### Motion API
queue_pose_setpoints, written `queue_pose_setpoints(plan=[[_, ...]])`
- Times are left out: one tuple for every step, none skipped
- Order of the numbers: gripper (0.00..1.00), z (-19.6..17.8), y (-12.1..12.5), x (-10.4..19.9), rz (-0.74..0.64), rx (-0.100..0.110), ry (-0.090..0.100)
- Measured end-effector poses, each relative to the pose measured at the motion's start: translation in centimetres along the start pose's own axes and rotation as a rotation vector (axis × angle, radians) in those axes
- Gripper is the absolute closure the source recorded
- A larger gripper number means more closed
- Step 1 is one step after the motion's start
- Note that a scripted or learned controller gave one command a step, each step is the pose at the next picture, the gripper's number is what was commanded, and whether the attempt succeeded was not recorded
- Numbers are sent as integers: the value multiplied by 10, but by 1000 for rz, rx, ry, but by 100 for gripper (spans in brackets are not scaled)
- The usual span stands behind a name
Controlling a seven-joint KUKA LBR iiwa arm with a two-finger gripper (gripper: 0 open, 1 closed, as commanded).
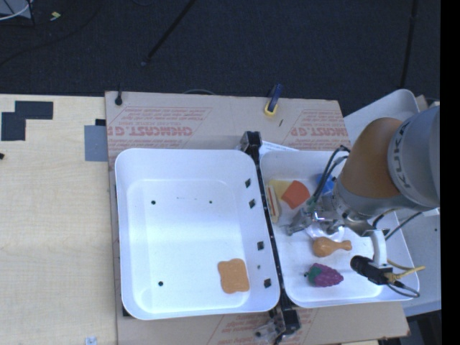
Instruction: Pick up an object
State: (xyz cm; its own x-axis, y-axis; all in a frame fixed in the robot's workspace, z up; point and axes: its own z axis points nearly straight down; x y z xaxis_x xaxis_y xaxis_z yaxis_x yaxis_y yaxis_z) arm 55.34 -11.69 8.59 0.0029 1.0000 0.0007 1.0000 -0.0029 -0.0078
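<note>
Drumstick toy (pixel 331 247) lies in your right bin (pixel 406 264), just below the hand (pixel 316 220); purple grapes (pixel 325 275) nearby, orange block (pixel 295 193) above. Toast (pixel 233 276) sits in left bin (pixel 136 192). Hand state: can't tell.

Grey arm with orange band (pixel 388 167) is hiding right white bin's (pixel 316 299) far corner; small blue object (pixel 325 186) is showing partly.

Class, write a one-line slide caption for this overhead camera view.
Arm's gripper low in the right bin among toy foods; toast slice lies in the left bin.
</note>
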Motion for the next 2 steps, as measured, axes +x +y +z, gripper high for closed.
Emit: queue_pose_setpoints(plan=[[0, -3, 82, 23, -5, -11, -1], [0, -1, 9, -10, 1, 0, 0]])
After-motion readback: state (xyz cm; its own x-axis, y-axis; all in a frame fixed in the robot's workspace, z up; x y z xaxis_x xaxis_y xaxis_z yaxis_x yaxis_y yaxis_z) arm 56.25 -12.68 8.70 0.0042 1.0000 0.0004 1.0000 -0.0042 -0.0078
